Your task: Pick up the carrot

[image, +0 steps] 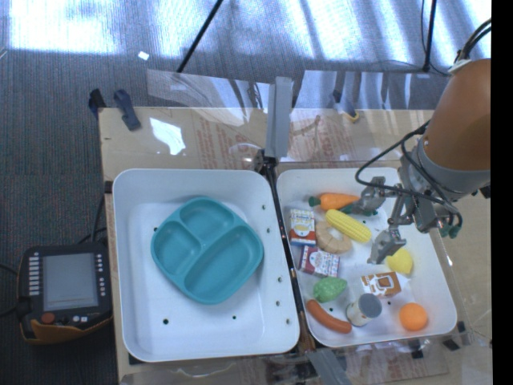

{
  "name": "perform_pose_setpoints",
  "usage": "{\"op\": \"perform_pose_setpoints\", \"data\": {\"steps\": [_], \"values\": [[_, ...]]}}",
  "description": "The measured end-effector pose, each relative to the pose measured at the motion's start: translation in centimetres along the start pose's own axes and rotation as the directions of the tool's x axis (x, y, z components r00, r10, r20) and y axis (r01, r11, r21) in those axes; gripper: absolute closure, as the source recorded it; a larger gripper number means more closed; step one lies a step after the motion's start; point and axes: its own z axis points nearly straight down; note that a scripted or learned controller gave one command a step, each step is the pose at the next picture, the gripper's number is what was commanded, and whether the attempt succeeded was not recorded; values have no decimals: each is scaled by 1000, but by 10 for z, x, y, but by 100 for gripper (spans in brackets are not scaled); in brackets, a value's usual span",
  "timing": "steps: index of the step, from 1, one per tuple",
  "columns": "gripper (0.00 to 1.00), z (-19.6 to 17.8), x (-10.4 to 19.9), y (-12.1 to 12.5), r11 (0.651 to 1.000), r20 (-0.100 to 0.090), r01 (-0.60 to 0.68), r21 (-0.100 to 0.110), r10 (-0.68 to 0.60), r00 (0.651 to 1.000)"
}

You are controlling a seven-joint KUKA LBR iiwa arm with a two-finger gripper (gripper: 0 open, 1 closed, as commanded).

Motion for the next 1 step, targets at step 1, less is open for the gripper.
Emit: {"op": "perform_pose_setpoints", "data": {"steps": [1], "values": [[0, 123, 58, -58, 998, -8, 62, -3, -62, 998]]}}
